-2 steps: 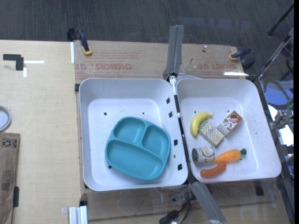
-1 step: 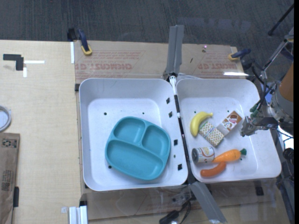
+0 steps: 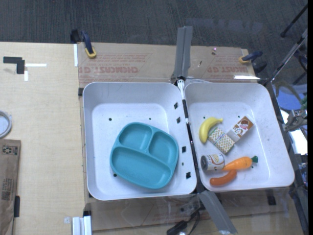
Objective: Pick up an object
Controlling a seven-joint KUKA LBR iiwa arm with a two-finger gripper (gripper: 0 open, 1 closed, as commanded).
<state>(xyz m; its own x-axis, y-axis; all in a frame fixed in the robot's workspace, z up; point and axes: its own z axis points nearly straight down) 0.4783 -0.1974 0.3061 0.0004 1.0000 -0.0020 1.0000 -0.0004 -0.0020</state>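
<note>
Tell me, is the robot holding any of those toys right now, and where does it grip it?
Nothing is held: the banana, carrot, can and two small boxes all lie loose in the right bin.

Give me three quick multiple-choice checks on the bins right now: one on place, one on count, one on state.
1. Where does the teal tray lie?
A. left bin
B. right bin
C. on the bench outside the bins

2. How many things lie in the right bin?
A. three
B. five
C. seven

3. How does the can lie?
A. upright
B. on its side
C. on top of the banana

Key: 1 A, the tray rests on the left bin's floor. 2 B, banana, two small boxes, can, carrot. 3 B, its side faces up.
</note>
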